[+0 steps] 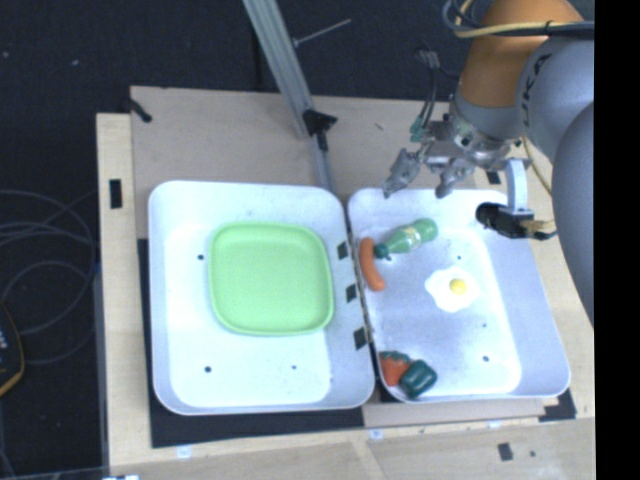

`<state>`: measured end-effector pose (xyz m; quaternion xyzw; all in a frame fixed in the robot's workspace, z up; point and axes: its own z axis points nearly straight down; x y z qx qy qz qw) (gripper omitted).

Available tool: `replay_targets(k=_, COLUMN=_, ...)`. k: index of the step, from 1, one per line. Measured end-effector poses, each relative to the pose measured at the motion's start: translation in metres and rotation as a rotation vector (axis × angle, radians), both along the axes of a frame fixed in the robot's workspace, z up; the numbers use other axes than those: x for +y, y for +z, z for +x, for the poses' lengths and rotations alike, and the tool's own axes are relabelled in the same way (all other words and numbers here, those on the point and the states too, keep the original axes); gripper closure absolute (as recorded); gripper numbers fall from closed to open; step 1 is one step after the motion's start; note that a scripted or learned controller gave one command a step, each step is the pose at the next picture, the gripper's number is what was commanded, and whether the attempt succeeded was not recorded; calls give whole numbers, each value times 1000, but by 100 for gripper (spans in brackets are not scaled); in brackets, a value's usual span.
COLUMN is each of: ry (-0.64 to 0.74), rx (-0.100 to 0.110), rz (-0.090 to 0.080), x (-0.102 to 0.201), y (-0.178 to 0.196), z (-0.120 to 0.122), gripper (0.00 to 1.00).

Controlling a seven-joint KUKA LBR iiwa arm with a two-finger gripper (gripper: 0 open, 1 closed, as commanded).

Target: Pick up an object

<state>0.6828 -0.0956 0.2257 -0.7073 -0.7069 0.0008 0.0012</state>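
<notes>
Overhead, the arm's upper body is cut off at the frame's right, and its gripper (428, 180) hangs with fingers spread and nothing between them above the far rim of the right bin (530, 308). Below lie a glossy green bottle (408, 237), a slim orange sausage (371, 265), a flat fried egg (452, 290) and a hard-to-identify green-and-orange toy (408, 373). A square green plate (270, 277) fills the left bin (180, 298).

We counted two white bins (180, 298), one green plate (270, 278), one green bottle (410, 236), one orange sausage (371, 265), one fried egg (452, 289), and one small red-and-green toy (408, 373) whose kind we couldn't tell.
</notes>
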Motion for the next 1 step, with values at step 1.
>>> replay_targets(k=1, ry=0, rx=-4, rz=0, x=0, y=2, z=1, gripper=0)
